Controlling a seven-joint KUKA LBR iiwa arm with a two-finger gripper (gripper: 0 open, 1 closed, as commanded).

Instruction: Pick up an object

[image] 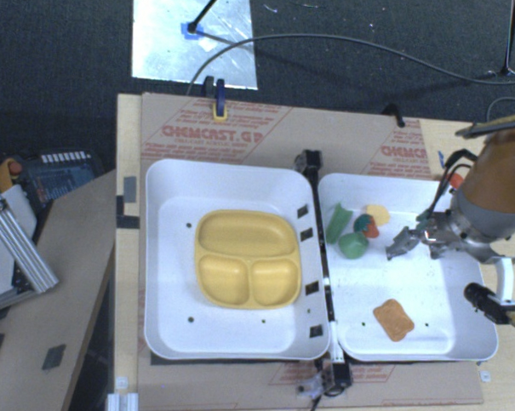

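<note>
In the camera view, two white bins sit side by side on the bench. The left bin (166,239) holds a yellow tray (242,258) with three compartments, lying at the centre of the frame. The right bin (456,337) holds the loose pieces: a green pod (338,222) and a green ball (353,245) at its upper left, a small orange and teal piece (367,224) and a yellow piece (377,213) just beside them, and a brown cracker (393,320) lying alone near the bin's lower middle.

The arm (497,189) enters from the right edge of the frame, and the gripper (402,243) hangs over the upper middle of the right bin, pointing left toward the cluster of green and yellow pieces.

The step in hand looks like the approach: nothing is between the fingers, and the tip sits near the green ball but apart from it. The fingers appear parted a little, touching no object. The next move likely calls for a short reach left and down, centring on one piece; the cluster is tight, so neighbours may get nudged.
</note>
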